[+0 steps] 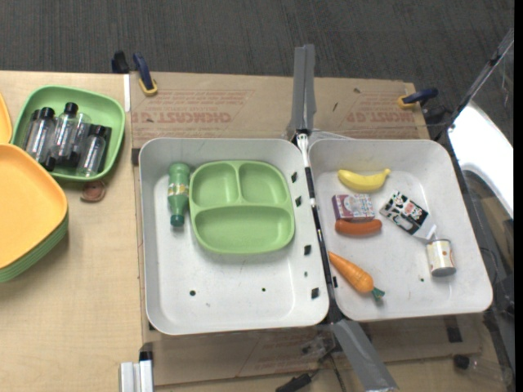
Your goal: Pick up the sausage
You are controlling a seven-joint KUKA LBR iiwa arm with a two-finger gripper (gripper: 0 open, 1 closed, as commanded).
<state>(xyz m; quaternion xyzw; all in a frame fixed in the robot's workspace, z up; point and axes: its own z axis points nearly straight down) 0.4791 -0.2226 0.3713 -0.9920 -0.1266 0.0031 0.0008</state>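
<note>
Left bin (155,243): green plastic bottle (177,193) lying just left of the green three-compartment plastic tray (242,207). Right of tray, in right bin (466,296): reddish-orange sausage (358,227), lying flat, touching small purple-and-white carton (353,207) above it; yellow banana (364,178) further up, orange carrot (353,273) below. Further right of tray: black-and-white pouch (406,212), small silver can (440,258). Gripper state: cannot tell. Step in hand, judged: approach not yet begun. Next move calls for descent over sausage, clear of carton.
</note>
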